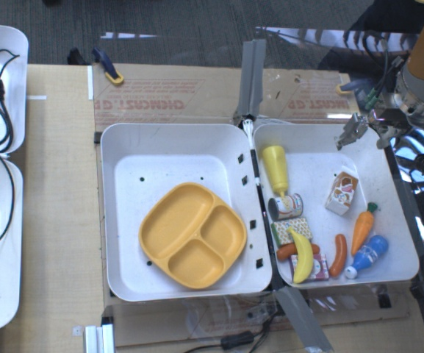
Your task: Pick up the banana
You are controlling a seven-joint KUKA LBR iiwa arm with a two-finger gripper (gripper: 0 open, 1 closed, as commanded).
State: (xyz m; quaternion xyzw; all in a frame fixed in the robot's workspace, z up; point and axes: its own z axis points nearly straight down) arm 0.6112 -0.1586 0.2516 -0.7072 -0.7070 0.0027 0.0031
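Banana (300, 255) lies in right bin (399, 190), fingers (353, 132) well apart above

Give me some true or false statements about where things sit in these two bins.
1. The banana lies in the right bin. True.
2. The gripper holds the banana. False: it is over the right bin's far edge, apart from the banana.
3. The yellow plate is in the left bin. True.
4. The carrot lies on the plate. False: it is in the right bin.
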